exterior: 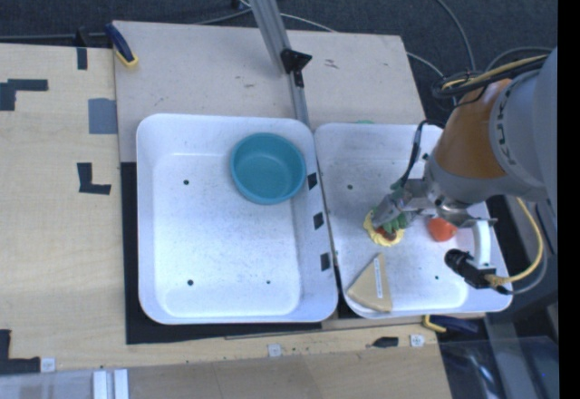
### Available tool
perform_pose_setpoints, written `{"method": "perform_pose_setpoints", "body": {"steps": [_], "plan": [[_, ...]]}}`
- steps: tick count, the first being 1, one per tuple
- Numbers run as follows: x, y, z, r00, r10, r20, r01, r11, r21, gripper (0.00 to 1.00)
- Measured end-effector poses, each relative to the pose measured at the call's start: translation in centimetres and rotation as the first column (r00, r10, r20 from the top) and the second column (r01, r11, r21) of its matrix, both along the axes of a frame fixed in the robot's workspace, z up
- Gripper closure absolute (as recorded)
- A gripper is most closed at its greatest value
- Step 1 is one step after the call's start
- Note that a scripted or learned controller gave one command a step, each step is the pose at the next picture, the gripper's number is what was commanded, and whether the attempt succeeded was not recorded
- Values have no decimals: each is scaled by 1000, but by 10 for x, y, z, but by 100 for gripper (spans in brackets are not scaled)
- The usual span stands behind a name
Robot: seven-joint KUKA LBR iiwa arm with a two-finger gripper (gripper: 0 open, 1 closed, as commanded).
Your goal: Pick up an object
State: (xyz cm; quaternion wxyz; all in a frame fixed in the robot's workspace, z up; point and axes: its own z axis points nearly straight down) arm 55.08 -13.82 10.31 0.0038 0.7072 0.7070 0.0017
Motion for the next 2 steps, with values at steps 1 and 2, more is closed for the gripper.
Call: {"method": "perform_pose_setpoints", "body": {"steps": [1, 2], "plan": [[0, 3, 61, 1000, 1, -5, -1, 1000, 2, 100], [0, -2, 104, 1000, 0, -6, 0, 1000, 3, 100]]}}
